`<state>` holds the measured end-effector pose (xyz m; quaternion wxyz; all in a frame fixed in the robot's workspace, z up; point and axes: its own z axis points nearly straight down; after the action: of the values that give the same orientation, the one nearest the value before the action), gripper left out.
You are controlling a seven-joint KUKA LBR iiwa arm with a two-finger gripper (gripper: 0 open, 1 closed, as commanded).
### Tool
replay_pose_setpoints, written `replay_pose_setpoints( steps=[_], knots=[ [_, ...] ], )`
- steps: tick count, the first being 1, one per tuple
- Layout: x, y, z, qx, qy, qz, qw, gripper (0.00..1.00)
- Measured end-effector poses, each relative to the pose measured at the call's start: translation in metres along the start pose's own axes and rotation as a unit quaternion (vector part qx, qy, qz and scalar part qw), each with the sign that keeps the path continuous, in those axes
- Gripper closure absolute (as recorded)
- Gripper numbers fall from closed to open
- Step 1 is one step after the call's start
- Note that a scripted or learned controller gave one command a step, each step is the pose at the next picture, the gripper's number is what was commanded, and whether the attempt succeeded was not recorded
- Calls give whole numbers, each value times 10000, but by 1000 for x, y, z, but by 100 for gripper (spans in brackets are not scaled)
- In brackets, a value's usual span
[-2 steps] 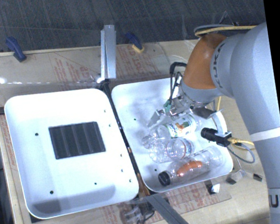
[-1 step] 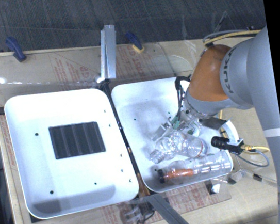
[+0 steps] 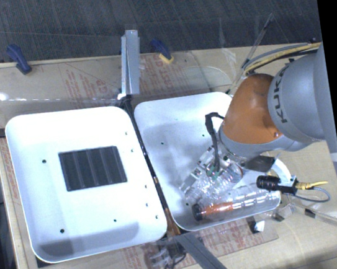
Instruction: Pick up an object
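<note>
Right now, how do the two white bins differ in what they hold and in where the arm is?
The left bin holds one dark ribbed rectangular panel lying flat near its middle; the right bin holds clear plastic items heaped at its near right corner. The arm hangs over the right bin, while the left bin has nothing above it. Both are shallow, white and round-cornered.

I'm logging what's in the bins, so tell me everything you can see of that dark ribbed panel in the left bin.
The dark ribbed panel is a flat grey-black rectangle with lengthwise ridges dividing it into about four strips. It looks like moulded plastic or rubber, though I can't be sure. It lies flat on the floor of the left bin, roughly centred, its long side across the bin, clear of the walls, with nothing touching it.
</note>
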<state>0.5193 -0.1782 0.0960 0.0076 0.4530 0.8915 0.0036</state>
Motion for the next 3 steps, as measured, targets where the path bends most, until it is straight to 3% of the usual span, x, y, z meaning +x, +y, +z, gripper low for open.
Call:
replay_pose_setpoints(
  steps=[1,2,3],
  knots=[
    [1,3,-10,-13,20,-34,10000,100],
    [2,3,-10,-9,28,-42,10000,0],
    [56,0,-4,-41,-28,-168,9998,0]
  ],
)
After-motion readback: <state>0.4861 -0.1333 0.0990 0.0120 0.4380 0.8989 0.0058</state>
